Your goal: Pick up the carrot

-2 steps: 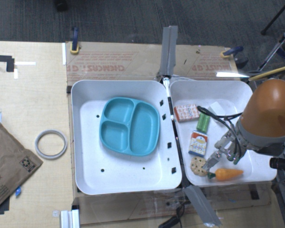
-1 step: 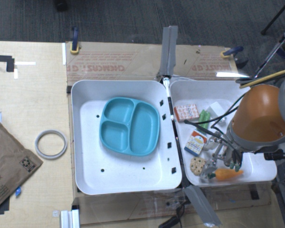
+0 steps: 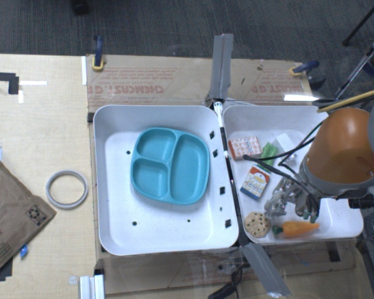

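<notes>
The tool (image 3: 291, 203) hung low in the right bin (image 3: 336, 232), just above the carrot (image 3: 299, 228) lying near the front wall; its fingers' state could not be told.

The pincer (image 3: 291, 205) hangs low in the right bin (image 3: 355, 226), just above the carrot (image 3: 299, 228) lying near the front wall; a cookie (image 3: 256, 224) sits left of the carrot; the left bin (image 3: 112, 167) holds a blue divided plate (image 3: 171, 165).
</notes>
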Action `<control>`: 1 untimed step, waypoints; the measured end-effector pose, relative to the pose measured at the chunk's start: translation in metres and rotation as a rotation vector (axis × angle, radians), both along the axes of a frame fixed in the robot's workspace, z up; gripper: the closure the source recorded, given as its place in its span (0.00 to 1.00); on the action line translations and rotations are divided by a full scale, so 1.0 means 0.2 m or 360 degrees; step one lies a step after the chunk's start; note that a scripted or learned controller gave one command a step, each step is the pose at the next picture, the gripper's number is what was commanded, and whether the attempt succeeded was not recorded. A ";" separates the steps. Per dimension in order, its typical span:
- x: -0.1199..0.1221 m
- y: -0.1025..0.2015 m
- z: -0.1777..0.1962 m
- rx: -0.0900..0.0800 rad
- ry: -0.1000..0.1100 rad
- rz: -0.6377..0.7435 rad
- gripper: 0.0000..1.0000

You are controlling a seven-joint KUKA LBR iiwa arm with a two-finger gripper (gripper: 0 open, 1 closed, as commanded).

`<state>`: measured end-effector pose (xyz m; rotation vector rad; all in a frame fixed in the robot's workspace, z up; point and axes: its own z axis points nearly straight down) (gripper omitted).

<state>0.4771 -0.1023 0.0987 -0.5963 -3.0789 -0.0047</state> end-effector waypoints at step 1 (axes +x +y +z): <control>0.00 0.07 0.46 -0.0008 -0.0004 -0.0514 1.00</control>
